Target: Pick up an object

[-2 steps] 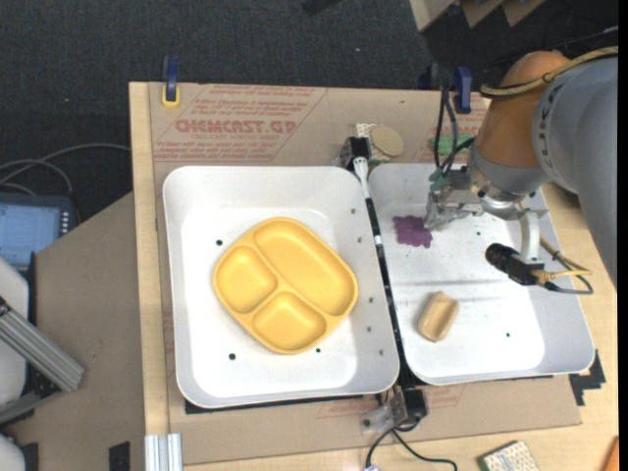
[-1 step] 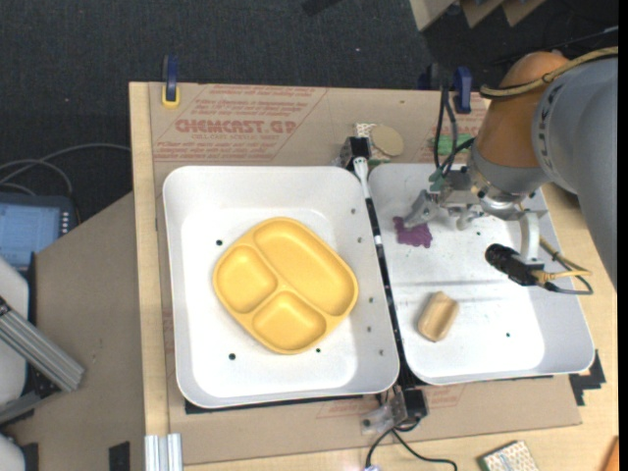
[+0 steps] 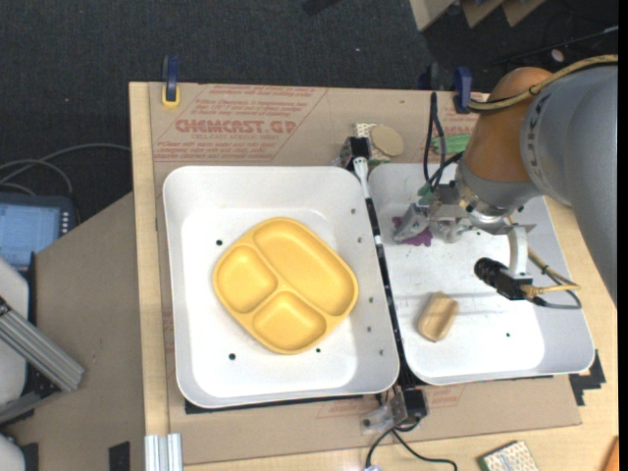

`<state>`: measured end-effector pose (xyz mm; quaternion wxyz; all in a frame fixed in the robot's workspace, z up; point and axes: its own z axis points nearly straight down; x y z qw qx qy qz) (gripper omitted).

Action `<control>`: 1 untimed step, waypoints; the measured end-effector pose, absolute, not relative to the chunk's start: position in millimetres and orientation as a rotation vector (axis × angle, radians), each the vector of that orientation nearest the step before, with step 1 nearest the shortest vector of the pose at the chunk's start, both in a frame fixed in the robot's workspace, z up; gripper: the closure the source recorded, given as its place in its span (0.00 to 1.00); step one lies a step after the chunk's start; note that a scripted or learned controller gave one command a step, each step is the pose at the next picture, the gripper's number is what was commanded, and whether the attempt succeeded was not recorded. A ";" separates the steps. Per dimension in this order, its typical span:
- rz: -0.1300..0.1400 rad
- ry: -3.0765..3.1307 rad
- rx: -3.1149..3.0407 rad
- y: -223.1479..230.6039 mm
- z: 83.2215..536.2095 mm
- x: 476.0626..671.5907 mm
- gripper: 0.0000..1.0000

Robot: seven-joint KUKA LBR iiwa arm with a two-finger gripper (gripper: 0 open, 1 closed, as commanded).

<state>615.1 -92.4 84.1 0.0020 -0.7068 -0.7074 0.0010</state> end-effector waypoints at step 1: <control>-0.001 -2.221 -2.222 -93.1 95.2 616.3 1.00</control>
